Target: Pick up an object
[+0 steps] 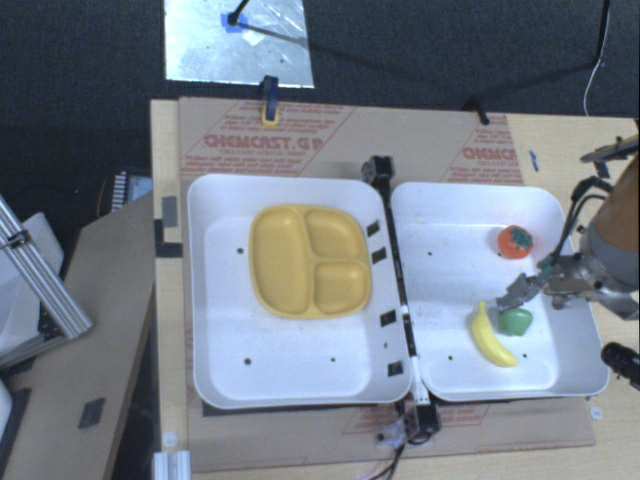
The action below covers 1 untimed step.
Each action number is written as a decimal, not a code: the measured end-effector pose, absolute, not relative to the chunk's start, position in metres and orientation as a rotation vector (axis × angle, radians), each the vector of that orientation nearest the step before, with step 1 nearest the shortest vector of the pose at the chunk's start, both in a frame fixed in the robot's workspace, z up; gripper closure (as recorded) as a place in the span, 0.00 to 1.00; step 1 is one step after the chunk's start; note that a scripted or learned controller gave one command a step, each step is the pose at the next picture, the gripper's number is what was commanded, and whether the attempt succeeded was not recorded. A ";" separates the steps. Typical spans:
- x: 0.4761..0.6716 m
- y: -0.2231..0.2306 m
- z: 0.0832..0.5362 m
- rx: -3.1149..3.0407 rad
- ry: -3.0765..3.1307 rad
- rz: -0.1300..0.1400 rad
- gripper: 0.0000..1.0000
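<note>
The green toy (516,320) lies in the right bin (450,368), touching the top end of the banana (492,336). The claw (520,293) hangs just above the green toy, coming in from the right. I cannot tell if the claw is spread or pressed together. Nothing looks lifted yet, so I think the pick is not done. The claw needs to go down, pinch and lift. The orange toy (515,241) sits apart from the green toy, nearer the back wall. There is lots of bare floor left of the green toy. Farther left, the yellow plate (308,261) rests in the left bin (220,298).
</note>
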State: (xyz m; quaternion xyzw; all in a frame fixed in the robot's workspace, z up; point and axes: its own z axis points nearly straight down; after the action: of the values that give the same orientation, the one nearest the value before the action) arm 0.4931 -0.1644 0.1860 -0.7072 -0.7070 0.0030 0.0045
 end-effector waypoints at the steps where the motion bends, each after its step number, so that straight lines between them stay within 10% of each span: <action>1: 0.496 -0.164 0.192 -2.219 -2.226 -0.001 0.00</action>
State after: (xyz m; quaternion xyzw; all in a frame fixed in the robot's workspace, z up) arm 0.4963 -0.1641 0.1915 -0.7061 -0.7082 -0.0002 -0.0007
